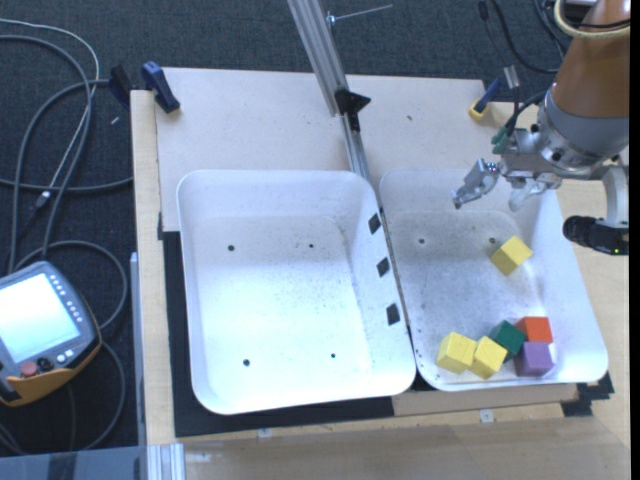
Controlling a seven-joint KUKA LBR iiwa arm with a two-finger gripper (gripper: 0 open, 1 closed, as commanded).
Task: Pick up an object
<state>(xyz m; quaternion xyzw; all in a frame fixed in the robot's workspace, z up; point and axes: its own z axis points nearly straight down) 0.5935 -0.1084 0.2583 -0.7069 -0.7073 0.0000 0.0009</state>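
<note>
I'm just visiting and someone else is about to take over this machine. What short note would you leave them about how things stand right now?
Gripper: open, holding nothing, hovering over the far end of the right bin.
Blocks, all in the right bin: one lone yellow block near the gripper; at the near end a cluster of two yellow blocks, a green block, an orange block and a purple block.
Done: nothing picked up yet.
Left: lower onto a block, probably the lone yellow one, close and lift.

Yellow blocks (511,255), green (508,337), orange (536,328), purple (535,358); white bins (200,208).
</note>
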